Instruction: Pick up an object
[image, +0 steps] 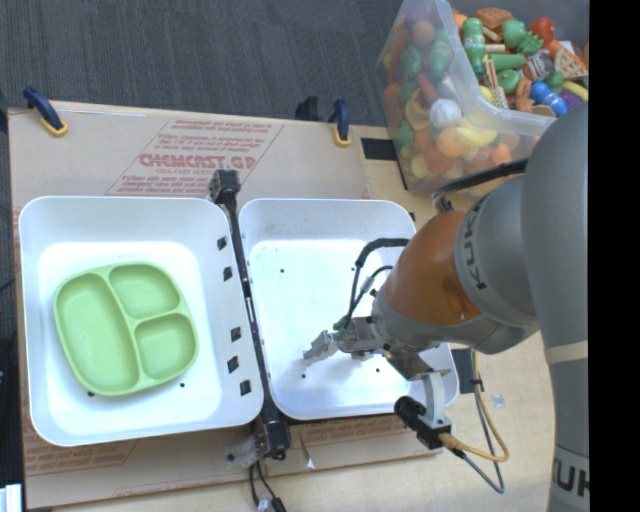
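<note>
A light green divided plate (125, 327) lies flat in the left bin (40, 225), a little left of its middle. My gripper (322, 347) is down low in the right bin (330, 215), near the front middle of its floor and pointing left. The orange band and grey wrist (440, 285) cover the bin's right part. No object shows at the gripper's tip, and the plate is a full bin-width away to its left.
A clear tub (470, 90) full of colourful toys stands at the back right, beyond the right bin. A black divider with clips (240, 300) runs between the bins. Cardboard (190, 150) lies behind them, held by blue clamps.
</note>
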